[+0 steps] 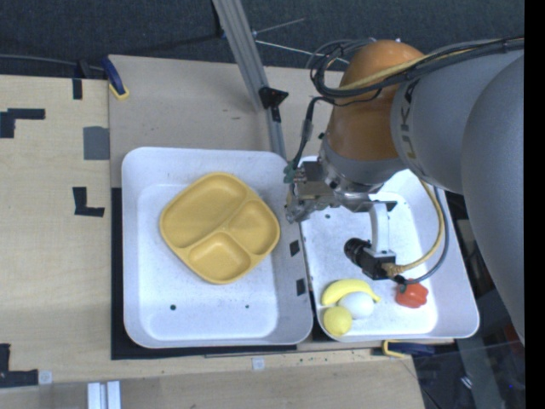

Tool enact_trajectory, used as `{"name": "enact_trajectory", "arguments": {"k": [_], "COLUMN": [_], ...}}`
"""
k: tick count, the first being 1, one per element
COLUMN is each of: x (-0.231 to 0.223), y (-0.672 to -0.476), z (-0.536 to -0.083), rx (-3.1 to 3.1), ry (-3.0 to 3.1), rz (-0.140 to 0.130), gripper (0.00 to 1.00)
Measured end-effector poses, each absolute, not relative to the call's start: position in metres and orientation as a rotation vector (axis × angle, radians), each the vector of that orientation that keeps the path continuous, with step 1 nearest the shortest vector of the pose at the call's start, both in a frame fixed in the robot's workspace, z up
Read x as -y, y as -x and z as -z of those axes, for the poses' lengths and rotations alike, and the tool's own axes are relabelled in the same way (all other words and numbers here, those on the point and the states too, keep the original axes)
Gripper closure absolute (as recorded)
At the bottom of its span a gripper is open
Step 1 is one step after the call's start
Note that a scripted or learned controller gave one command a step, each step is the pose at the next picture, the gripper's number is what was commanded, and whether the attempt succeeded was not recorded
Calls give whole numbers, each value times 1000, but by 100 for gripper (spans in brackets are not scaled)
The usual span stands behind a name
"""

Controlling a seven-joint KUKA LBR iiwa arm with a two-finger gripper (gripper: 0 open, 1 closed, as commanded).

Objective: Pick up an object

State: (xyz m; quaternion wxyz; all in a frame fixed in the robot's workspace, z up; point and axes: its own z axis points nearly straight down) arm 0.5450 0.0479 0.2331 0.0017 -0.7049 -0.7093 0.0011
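A yellow divided plate (220, 227) lies in the left bin (145, 305), slightly turned. At the front of the right bin (451, 318) sit a yellow banana-shaped toy (346, 289), a white round object (363, 306), a small yellow ball (336, 320) and a small red object (412, 295). My gripper (302, 198) hangs low at the right bin's left wall, next to the plate's right rim, well behind the small objects. The grey and orange wrist covers most of it from above. I see nothing held in it.
The arm's bulk spans the back half of the right bin. A black fitting with a cable (368, 258) hangs just behind the small objects. A slanted metal rail (247, 54) crosses the bench behind the bins.
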Motion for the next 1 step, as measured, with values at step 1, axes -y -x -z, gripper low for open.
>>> {"name": "enact_trajectory", "arguments": {"k": [1], "x": [-100], "y": [-540], "z": [-240], "rx": [2228], "ry": [2211], "rz": [-1], "gripper": [100]}}
